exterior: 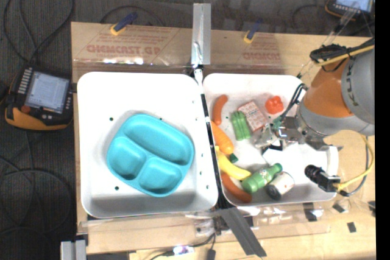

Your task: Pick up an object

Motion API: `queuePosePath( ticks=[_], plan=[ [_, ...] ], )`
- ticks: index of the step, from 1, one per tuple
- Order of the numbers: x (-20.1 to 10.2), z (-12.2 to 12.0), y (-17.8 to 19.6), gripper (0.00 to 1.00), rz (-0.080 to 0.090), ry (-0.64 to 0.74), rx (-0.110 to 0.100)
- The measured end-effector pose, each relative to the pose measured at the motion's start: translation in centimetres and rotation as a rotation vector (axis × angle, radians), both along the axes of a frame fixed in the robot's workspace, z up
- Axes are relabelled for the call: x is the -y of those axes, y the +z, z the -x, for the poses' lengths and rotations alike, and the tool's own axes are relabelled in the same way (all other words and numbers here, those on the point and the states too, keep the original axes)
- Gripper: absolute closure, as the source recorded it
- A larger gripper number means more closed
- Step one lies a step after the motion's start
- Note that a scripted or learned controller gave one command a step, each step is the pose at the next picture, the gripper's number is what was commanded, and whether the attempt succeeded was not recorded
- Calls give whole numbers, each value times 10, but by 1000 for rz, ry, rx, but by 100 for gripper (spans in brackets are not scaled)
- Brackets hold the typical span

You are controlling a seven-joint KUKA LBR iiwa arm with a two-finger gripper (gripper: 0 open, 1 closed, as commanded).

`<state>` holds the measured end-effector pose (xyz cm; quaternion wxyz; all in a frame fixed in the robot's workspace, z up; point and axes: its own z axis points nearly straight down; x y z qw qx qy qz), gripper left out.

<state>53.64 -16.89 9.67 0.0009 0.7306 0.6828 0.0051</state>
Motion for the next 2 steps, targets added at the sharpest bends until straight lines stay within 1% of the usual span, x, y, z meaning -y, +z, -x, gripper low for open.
queuePosePath(
  ticks=[1, 2],
  plan=[
    [24, -44, -5, 100, 16, 305, 4],
    [-15, -35, 105, 100, 6, 318, -11]
  ],
)
